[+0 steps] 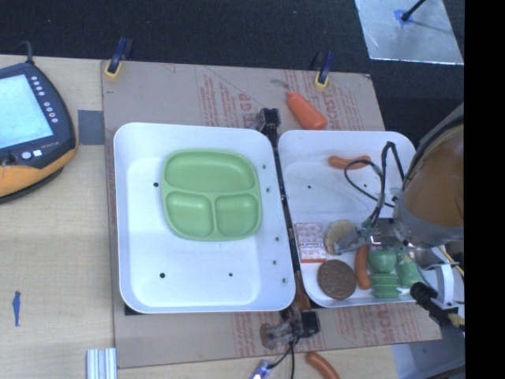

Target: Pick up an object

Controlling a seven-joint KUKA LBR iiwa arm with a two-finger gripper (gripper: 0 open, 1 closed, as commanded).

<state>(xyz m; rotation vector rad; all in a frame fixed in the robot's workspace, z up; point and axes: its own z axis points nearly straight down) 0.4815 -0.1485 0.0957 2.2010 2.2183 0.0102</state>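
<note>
1. Cardboard sheet [237, 93] under both bins: red printed lettering in slanted strips along its far part, and again along its near edge. Too small and skewed to read.
2. Small card [308, 240] in the right bin, at its left side: red-and-white print. Characters not legible.
3. Pendant [28, 125] at far left of the bench: lit screen, washed out; a column of buttons beside it, no markings readable.
</note>
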